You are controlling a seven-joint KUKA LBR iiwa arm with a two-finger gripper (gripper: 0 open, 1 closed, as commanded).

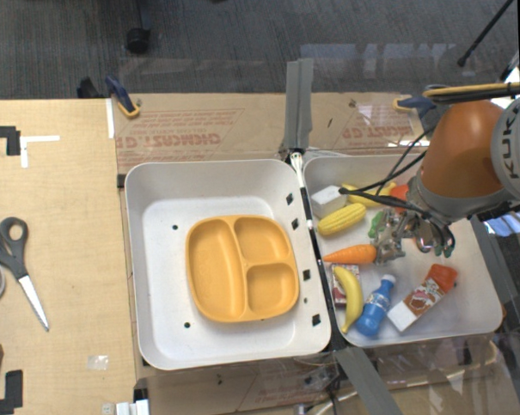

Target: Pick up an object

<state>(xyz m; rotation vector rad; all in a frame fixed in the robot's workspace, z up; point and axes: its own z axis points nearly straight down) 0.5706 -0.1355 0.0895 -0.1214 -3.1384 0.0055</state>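
in the right bin (471, 318), nearest, lie a blue bottle (374, 308), a banana (350, 295) and a red-capped ketchup bottle (423, 297), its label too small to read. beyond them the gripper (397, 237) hovers just beside the carrot (352, 255); whether its jaws are apart, i cannot tell. farther back lies corn (340, 219), and the cardboard (188, 128) behind the left bin (150, 250) bears mirrored, unreadable print.

**Crowded right bin, open left bin**

The right bin (480, 317) is tight: corn (341, 218), carrot (352, 255), banana (351, 297), blue bottle (375, 306) and red-capped packet (421, 297) lie close together along its left and lower part. The arm (464, 163) covers the upper right. Bare floor remains at the lower right corner. In the left bin (150, 250), the yellow divided plate (243, 268) takes the centre; a free margin runs around it.
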